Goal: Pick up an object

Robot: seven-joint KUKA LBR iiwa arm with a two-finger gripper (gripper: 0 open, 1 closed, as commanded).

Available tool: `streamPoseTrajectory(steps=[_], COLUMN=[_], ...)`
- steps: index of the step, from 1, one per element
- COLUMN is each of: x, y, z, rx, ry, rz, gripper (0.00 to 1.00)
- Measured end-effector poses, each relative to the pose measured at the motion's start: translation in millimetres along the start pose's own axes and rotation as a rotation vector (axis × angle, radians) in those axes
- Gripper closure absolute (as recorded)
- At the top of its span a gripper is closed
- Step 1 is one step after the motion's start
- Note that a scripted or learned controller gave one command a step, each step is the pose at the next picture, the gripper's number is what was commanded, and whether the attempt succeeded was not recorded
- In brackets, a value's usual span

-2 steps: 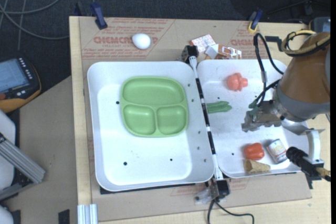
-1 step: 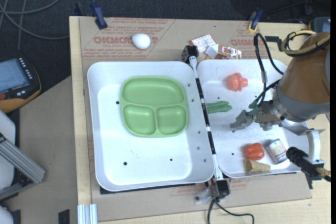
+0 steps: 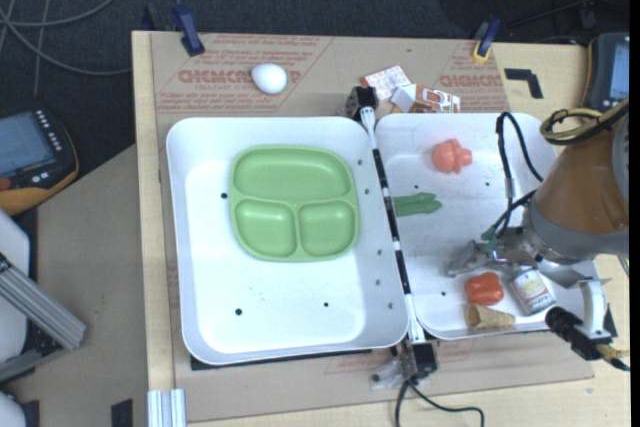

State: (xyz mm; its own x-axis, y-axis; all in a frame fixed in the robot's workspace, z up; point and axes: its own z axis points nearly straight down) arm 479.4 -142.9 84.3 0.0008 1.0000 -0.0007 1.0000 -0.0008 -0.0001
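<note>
Although the grey arm's metal hand [image 3: 478, 260] hangs low over the right white bin [image 3: 470, 195], whether it is spread or closed I cannot tell, and nothing visibly sits in its grip. Just beside it, toward the table's front edge, a small red rounded toy [image 3: 485, 289], a tan wedge-shaped piece [image 3: 488, 317] and a small labelled jar [image 3: 530, 291] crowd together. Such crowding risks a glancing push, not a grip. A green flat strip [image 3: 415, 205] and an orange-pink lumpy toy [image 3: 452, 155] lie apart, easier targets.
</note>
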Motion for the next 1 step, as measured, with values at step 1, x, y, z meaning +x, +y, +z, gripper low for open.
streamPoseTrajectory(steps=[1], x=[8.8], y=[0.2], z=[-102.2], rx=[-0.002], ry=[0.0], rz=[-0.001], gripper=[0.0])
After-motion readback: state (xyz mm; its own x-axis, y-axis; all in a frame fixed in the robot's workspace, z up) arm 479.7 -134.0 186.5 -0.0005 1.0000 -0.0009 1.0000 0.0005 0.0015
